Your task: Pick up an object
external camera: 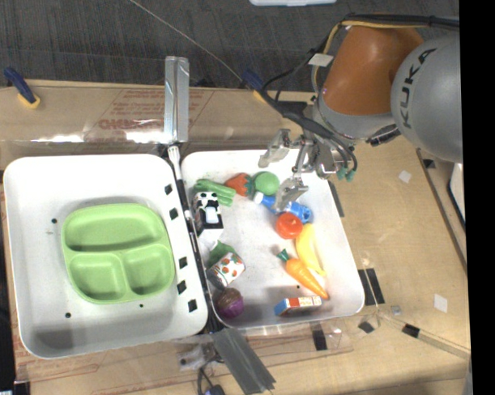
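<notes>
- Gripper point(293, 176): positioned over the far part of the right bin point(336, 299), jaws apart, nothing held.
- Blue toy point(285, 206): seen just below the fingertips.
- Green tray point(117, 253): placed in the left bin point(22, 241).

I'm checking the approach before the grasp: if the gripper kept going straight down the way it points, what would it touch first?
Most likely the blue toy directly under the gripper, beside the orange cup. Depth is hard to judge from this slanted view.
</notes>
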`<control>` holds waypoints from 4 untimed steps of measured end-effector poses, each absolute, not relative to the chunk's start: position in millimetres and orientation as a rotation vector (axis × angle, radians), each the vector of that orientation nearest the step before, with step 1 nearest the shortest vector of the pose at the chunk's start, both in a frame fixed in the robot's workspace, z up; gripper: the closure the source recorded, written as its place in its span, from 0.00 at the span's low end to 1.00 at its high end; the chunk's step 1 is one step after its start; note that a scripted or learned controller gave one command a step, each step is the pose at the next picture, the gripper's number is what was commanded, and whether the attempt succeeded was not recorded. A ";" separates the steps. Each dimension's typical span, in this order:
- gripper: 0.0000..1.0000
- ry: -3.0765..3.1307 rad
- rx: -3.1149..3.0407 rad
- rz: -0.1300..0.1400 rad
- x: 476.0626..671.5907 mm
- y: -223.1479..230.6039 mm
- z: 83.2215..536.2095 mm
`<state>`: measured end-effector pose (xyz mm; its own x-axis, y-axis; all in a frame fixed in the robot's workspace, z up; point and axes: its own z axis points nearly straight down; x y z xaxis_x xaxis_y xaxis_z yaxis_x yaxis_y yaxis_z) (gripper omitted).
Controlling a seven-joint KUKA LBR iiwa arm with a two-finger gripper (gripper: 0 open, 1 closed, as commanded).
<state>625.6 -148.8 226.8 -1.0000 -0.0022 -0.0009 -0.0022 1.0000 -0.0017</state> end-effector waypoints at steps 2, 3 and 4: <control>0.00 3.138 -0.133 0.001 510.6 -209.8 92.1; 1.00 3.132 -0.149 -0.001 513.8 -207.4 103.6; 1.00 3.134 -0.094 -0.002 600.8 -209.0 144.3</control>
<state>600.8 -209.0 144.3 -0.9982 -0.0600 -0.0060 -0.0600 0.9982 -0.0015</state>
